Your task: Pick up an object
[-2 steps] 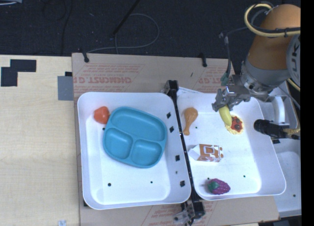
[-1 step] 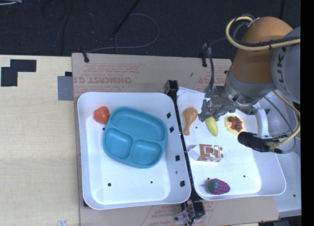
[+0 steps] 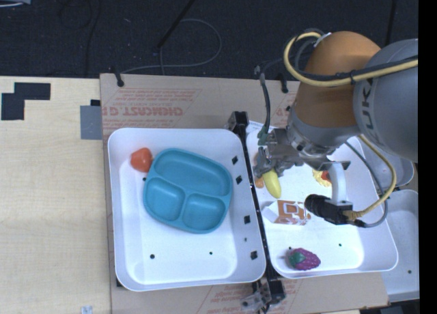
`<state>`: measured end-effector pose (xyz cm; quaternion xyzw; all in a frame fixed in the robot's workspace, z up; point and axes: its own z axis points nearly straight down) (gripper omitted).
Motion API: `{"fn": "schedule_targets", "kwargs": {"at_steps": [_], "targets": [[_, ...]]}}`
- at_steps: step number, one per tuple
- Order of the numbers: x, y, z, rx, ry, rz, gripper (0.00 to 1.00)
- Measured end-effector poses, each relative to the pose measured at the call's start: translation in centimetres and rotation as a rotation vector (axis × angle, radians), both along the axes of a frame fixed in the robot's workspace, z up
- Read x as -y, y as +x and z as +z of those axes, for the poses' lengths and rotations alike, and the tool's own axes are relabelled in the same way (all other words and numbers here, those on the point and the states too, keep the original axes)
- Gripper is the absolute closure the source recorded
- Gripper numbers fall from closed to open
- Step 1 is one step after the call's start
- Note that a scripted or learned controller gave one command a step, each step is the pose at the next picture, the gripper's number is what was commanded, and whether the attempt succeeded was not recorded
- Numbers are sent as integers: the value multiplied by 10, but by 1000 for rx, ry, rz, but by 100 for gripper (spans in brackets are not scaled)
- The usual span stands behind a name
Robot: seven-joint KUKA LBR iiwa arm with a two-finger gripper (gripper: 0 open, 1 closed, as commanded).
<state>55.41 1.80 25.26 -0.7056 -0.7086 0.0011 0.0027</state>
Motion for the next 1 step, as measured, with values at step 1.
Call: {"fn": "schedule_targets", "kwargs": {"at_steps": [1], "targets": [[-52,-17,3,0,0,1,100]]}}
